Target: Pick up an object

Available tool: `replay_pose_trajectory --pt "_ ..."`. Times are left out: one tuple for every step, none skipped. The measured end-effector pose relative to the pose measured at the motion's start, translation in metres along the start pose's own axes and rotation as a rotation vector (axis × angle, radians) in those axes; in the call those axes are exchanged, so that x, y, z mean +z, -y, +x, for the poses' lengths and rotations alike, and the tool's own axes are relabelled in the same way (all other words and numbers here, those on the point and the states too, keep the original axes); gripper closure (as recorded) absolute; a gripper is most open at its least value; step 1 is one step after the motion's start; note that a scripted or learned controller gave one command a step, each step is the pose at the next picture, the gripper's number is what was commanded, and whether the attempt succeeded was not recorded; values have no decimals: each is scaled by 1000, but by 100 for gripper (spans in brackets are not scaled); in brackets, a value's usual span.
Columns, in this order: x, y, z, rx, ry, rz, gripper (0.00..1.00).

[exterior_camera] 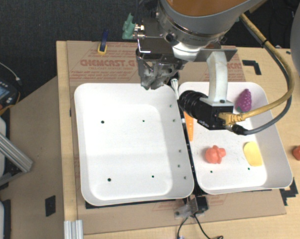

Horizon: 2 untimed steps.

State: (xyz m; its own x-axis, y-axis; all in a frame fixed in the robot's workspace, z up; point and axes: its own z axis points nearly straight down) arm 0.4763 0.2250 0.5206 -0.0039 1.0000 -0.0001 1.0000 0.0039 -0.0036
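The right bin (269,178) holds a purple bunch of grapes (244,99) at the back, a yellow piece (253,153) and a red-pink piece (215,154) toward the front, and an orange carrot (189,127) along its left wall. My gripper (153,78) hangs over the back rim of the left bin (90,183), near its right corner, well apart from all these objects. I see nothing in it. A black device (204,112) on the arm hides the carrot's top end.
A yellow cable (269,106) loops from the black device across the right bin's back. A small red object (299,152) lies outside the right bin on the cardboard. A yellow-blue clip (103,45) sits behind the left bin.
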Motion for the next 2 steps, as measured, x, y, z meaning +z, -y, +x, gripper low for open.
replay_pose_trajectory --pt "-15 -3 0 3 -2 -7 100" --pt "-15 -3 0 3 -1 -5 100"
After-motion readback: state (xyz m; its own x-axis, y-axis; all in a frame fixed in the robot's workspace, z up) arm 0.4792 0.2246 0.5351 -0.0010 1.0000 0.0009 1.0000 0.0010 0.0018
